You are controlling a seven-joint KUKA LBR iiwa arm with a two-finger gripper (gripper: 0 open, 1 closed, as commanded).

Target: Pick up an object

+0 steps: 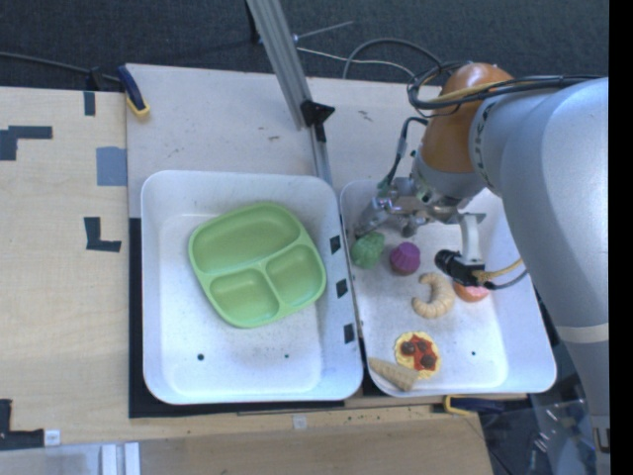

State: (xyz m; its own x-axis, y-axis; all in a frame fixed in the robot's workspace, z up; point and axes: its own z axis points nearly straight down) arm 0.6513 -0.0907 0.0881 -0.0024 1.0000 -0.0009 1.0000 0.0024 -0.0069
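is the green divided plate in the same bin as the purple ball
No, the green divided plate lies in the left bin, while the purple ball sits in the right bin.

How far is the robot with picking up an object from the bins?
Done: the end effector has reached the right bin, just above the green ball. In hand: nothing visibly lifted. Left: grasp and raise something; the purple ball, croissant and small pizza lie untouched.

grey arm (554, 166) reaches in from the right, wrist (440, 181) angled low.
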